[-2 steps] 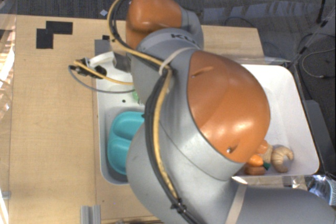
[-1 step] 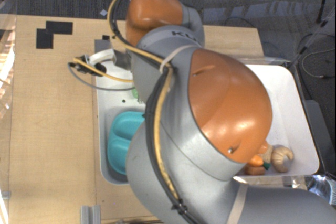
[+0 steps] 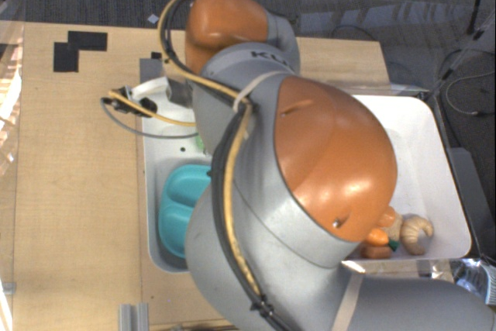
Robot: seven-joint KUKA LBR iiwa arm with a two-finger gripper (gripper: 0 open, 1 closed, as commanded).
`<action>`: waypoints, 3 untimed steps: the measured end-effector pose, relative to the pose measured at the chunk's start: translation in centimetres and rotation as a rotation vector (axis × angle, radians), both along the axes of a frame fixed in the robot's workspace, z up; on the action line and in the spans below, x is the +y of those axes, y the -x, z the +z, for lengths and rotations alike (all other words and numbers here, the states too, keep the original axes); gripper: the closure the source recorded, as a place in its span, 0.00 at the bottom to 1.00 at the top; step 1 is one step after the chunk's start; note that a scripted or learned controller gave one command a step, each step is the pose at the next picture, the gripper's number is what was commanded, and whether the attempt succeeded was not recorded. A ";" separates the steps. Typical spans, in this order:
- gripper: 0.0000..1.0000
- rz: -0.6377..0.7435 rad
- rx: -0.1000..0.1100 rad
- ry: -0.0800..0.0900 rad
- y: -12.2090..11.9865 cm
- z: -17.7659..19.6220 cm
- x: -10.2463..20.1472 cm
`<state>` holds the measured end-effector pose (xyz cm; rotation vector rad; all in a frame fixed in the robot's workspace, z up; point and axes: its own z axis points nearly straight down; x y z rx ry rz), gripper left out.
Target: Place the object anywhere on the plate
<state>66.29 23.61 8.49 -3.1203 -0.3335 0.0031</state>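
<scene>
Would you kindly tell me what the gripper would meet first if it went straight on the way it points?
Probably the left bin's floor, just beyond the turquoise plate; the arm covers the tip, so that's a guess.

The grey-and-orange arm (image 3: pixel 310 167) spreads over both white bins. In the left bin (image 3: pixel 167 149) lies a turquoise plate (image 3: pixel 182 201), partly hidden. An orange item (image 3: pixel 377 238) and a beige item (image 3: pixel 416 232) sit together in the right bin (image 3: pixel 418 128).

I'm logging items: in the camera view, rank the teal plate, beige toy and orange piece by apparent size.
Teal plate, largest, partly under the arm.
Beige toy and orange piece look similar; the arm hides part of the orange, so unranked.
</scene>
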 end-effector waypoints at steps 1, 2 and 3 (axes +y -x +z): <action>1.00 -0.001 0.000 -0.001 0.0 0.0 0.0; 1.00 -0.001 0.000 -0.001 0.0 0.0 0.0; 1.00 0.003 -0.001 0.002 0.3 0.1 -0.1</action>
